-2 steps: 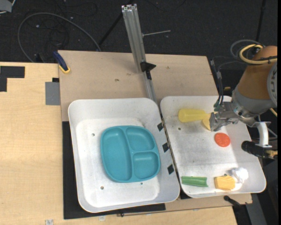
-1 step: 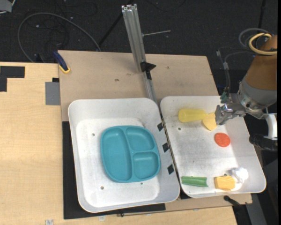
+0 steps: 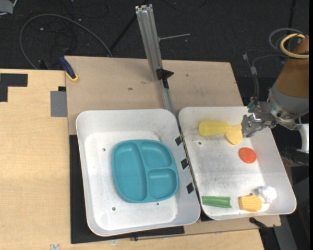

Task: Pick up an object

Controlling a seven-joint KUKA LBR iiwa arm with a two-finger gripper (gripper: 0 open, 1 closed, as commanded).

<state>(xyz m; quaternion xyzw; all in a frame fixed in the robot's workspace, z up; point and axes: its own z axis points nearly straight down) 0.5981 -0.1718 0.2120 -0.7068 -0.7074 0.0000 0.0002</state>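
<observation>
At 2 o'clock in the right bin (image 3: 281,163), your end effector (image 3: 249,125) sits just beside the yellow piece (image 3: 233,136), grip state can't tell, so watch for it nudging that piece w/o a catch, or snagging the bin wall.

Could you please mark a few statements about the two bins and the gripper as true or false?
1. The teal divided plate lies in the left bin. True.
2. The orange round piece sits on the teal plate. False: it lies in the right bin.
3. The gripper is over the left bin. False: it is at the right bin's upper edge, beside the yellow pieces.
4. The green piece lies near the right bin's front edge. True.
</observation>
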